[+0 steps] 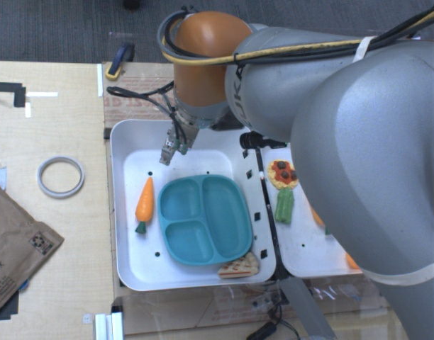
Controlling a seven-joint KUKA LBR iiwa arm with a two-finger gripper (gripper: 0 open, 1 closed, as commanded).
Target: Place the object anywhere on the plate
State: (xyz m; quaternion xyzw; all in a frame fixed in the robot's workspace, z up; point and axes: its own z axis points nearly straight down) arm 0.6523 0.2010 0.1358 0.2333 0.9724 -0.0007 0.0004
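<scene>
A teal plate [203,218] with three compartments lies in the left white bin [128,190]. An orange toy carrot [145,202] lies on the bin floor just left of the plate, its green end toward the front. A toy sandwich slice [238,267] rests at the plate's front right edge. My gripper [173,147] hangs over the bin's back part, behind the plate and above and to the right of the carrot, with nothing seen between its fingers.
The right bin [302,250] holds a toy pizza slice [282,174], a green vegetable [284,207] and orange pieces partly hidden by the arm. A tape ring [60,176] and a brown paper bag [15,250] lie on the bench to the left.
</scene>
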